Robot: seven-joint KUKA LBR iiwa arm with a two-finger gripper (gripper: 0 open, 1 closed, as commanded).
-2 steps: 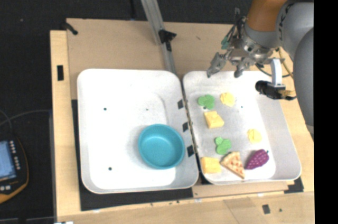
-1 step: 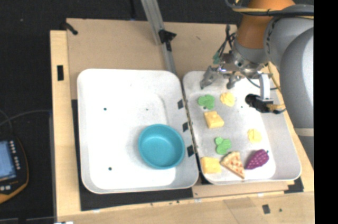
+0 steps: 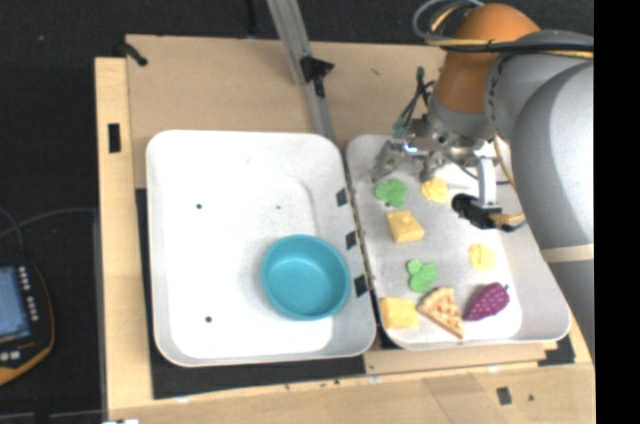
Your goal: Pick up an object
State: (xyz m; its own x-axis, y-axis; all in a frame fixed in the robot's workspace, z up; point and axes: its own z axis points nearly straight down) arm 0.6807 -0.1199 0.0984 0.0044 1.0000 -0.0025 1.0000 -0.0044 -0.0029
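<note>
The grey arm (image 3: pixel 545 142) is leaning in over the right bin (image 3: pixel 555 307), its orange band (image 3: pixel 470 77) showing just above the wrist, and the gripper (image 3: pixel 425 157) is hanging low over the bin's far end. From where I'm standing I cannot tell how the gripper is set, and nothing is showing in its grasp, so I'm judging that the pick is not yet made.

Well off to the gripper's near-left side, the left bin (image 3: pixel 200 172) is sitting with a blue bowl (image 3: pixel 305 275) in its near corner, too far away to be the target of this reach.

The small toy foods are all lying on the right bin's floor. Far from the gripper, at the near edge, a pizza slice (image 3: pixel 442 310) is lying between a yellow block (image 3: pixel 400 313) and a purple grape bunch (image 3: pixel 487 300). Closer in, a cheese wedge (image 3: pixel 405 227) is lying nearer me than the gripper. A green leafy piece (image 3: pixel 391 192) is sitting just beside the gripper on its left, and a small yellow piece (image 3: pixel 435 189) is lying almost directly beneath it.

I'm guessing one of those last two is the object being gone after. What is remaining, as I'm reading it, is the whole grasp: lowering, closing on a piece and lifting it clear.
</note>
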